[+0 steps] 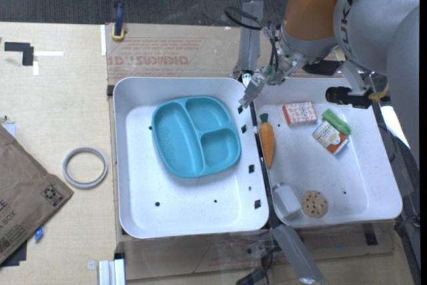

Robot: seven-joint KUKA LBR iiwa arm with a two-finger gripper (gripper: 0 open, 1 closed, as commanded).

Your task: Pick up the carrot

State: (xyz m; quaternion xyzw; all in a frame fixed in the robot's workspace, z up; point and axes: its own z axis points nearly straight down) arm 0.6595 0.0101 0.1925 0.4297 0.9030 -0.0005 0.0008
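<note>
Task status: not begun as far as the frame showed; the carrot (267, 141) lay untouched in the right bin (373, 203), so approach, grasp and lift all remained.

Near edge, right bin: a round cookie (313, 203) at 6 o'clock, with a grey block (285, 197) just beside it at the near-left corner.

Mid bin: the carrot lay lengthwise against the left wall, at 9 o'clock, green top pointing away toward 12. It sat touching or almost touching the divider between bins, so a finger on that side had little room; the side facing 3 o'clock was open floor.

Further in: a small carton (330, 136) and a green item (336, 122) at 2 o'clock, and a boxed snack (298, 113) at 12, all apart from the carrot.

Left bin (133, 177): a blue divided plate (195, 136) at centre.

Far: the gripper (250, 89) hovered over the far corner where the bins met, beyond the carrot's top. State of the jaws: could not tell. Judged a short travel toward 6 o'clock would bring it over the carrot.
</note>
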